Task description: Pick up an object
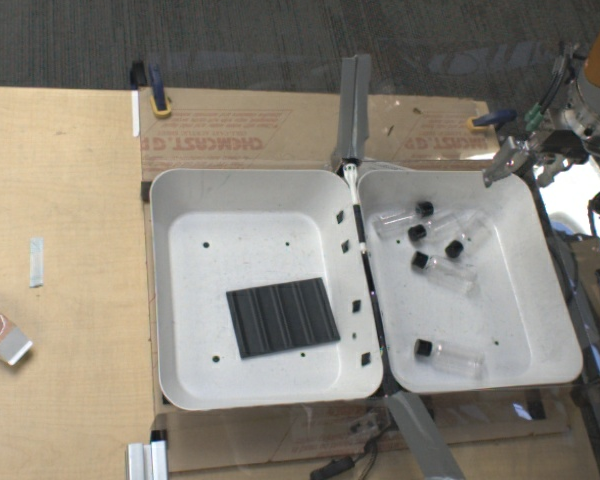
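Observation:
Several clear plastic vials with black caps lie in the right bin (540,298): a cluster near its upper left, such as one vial (443,256) and another (400,223), plus a single vial (445,358) near the front. A black ribbed pad (282,316) lies flat in the left bin (180,268). My gripper (523,168) hangs over the right bin's far right corner, above the rim. It is open, with nothing between its fingers, and it is well away from the vials.
Both bins rest on cardboard (240,133) held by blue clamps (158,90). A grey metal bar (355,108) stands behind the seam between the bins. On the wooden bench to the left lie a small grey strip (36,263) and a red-and-white tube (2,334).

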Robot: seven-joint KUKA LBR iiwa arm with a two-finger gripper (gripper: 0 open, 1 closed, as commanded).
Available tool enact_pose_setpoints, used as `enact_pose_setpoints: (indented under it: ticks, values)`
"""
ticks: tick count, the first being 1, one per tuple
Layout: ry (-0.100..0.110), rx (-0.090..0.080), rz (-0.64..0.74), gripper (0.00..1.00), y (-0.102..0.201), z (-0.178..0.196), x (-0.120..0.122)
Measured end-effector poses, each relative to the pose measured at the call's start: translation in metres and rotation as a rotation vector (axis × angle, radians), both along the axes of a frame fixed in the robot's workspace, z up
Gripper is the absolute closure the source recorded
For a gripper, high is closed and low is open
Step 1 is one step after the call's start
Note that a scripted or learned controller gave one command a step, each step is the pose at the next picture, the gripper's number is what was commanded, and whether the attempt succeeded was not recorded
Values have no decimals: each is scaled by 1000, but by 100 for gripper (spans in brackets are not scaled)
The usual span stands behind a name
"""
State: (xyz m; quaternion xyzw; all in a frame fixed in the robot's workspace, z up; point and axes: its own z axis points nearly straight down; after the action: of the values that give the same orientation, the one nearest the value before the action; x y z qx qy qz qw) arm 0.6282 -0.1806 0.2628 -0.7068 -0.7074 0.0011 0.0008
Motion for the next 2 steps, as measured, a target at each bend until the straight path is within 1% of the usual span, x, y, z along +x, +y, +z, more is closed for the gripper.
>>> enact_pose_setpoints:
  ticks: [1, 2]
  values:
    - [0, -1, -81, 0, 3, -88, 30]
    - [-3, -1, -52, 0, 36, -160, 11]
